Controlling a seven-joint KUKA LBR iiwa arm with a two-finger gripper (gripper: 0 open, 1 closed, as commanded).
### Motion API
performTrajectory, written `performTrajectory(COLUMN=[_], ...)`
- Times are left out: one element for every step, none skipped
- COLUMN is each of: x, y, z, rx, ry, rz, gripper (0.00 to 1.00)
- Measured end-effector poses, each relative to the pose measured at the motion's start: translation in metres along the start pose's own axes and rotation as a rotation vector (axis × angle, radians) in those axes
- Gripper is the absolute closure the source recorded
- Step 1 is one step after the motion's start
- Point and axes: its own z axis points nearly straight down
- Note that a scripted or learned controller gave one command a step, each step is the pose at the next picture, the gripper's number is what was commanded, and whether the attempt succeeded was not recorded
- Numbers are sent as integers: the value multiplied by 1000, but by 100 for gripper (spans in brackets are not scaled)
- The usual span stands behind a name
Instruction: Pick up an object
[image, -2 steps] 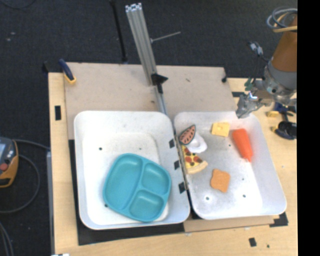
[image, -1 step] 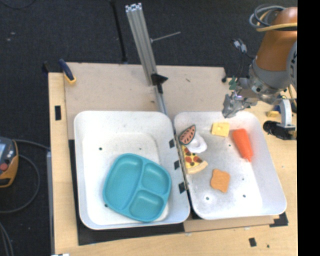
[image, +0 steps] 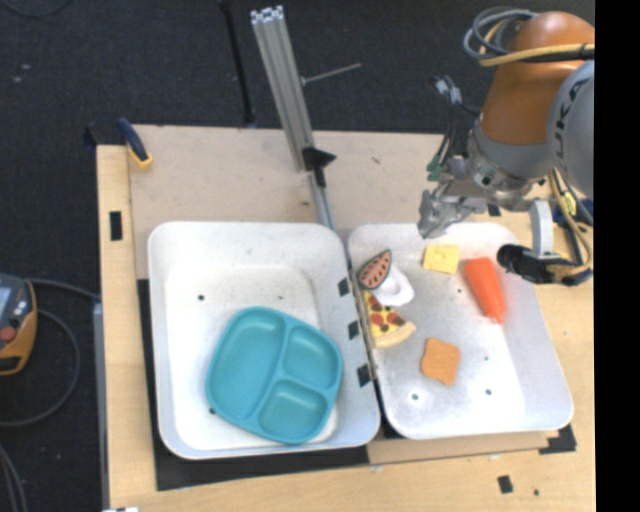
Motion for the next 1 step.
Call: performTrajectory(x=[46], y=[-16], z=[5], rx=[1], ry=[0], rz=[0], gripper=[100])
